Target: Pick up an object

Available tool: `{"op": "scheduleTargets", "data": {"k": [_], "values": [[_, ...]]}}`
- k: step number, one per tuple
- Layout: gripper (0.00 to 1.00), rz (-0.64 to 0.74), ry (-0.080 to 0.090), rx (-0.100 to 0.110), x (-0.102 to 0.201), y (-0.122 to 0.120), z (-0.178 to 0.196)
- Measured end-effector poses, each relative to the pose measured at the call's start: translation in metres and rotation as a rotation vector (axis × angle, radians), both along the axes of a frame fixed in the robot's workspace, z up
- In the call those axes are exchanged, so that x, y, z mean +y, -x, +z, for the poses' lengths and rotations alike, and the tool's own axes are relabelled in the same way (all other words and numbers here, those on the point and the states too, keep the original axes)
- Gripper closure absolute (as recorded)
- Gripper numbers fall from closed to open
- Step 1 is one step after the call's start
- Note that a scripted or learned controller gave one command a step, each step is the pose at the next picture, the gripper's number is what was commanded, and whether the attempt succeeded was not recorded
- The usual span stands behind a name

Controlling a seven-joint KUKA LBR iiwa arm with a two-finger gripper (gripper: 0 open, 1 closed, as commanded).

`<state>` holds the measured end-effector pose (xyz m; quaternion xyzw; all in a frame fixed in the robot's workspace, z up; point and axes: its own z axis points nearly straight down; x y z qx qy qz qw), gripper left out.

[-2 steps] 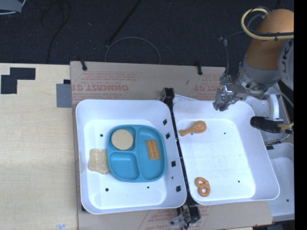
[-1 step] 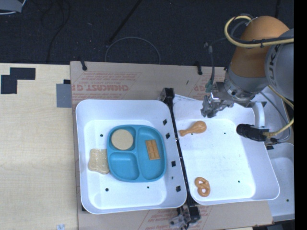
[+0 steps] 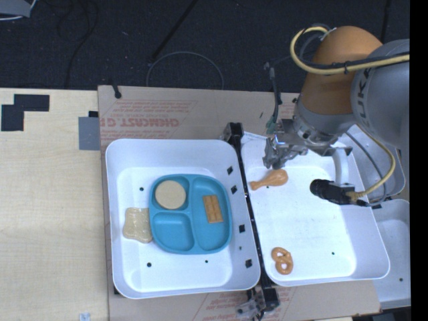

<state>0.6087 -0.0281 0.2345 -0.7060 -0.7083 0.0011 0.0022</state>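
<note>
Pincer [image 3: 274,158] low over right bin [image 3: 334,259], above drumstick [image 3: 269,178].

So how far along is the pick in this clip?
Done: the gripper is over the right bin, just above the chicken drumstick. In hand: nothing visibly held; the drumstick lies on the bin floor. Left: grasping and lifting it. The pretzel sits untouched near the front, and the blue tray with its food is in the left bin.
</note>
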Motion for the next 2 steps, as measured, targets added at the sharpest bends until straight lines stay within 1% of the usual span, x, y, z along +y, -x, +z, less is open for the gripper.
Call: {"op": "scheduleTargets", "data": {"k": [1, 2], "values": [[1.00, 0.001, 0.000, 0.002, 0.053, 0.032, -0.005], [1.00, 0.002, -0.001, 0.001, 0.107, 0.048, -0.001]]}}
